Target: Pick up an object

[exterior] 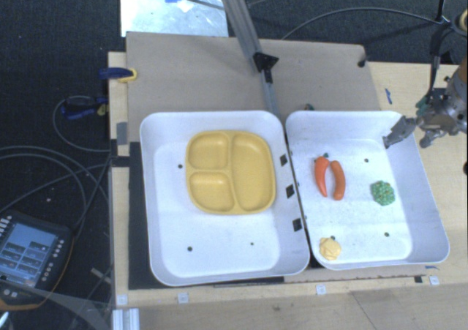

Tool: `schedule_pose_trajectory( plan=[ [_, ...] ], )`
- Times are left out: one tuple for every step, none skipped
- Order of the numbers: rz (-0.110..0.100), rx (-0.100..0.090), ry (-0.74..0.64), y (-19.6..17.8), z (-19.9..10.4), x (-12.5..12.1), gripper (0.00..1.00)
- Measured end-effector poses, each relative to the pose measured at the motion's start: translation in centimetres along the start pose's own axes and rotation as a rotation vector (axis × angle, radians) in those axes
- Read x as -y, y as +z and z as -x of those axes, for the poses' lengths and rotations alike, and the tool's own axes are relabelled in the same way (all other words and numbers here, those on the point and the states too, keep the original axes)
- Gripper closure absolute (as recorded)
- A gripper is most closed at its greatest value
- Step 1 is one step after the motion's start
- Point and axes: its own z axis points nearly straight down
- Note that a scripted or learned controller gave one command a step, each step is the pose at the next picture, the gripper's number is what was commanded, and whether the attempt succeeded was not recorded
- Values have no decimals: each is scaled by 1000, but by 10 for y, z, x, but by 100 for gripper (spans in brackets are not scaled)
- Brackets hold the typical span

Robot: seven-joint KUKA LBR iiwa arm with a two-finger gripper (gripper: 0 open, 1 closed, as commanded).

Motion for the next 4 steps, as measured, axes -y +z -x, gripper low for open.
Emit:
schedule_pose_trajectory(
  plan=[
    [0, 0, -1, 0, 0, 0, 0],
    [-3, -1, -2, 42, -4, -3, 0],
    [-4, -1, -2, 89, -9, -10, 0],
    [-4, -1, 1, 141, -9, -10, 0]
  ],
)
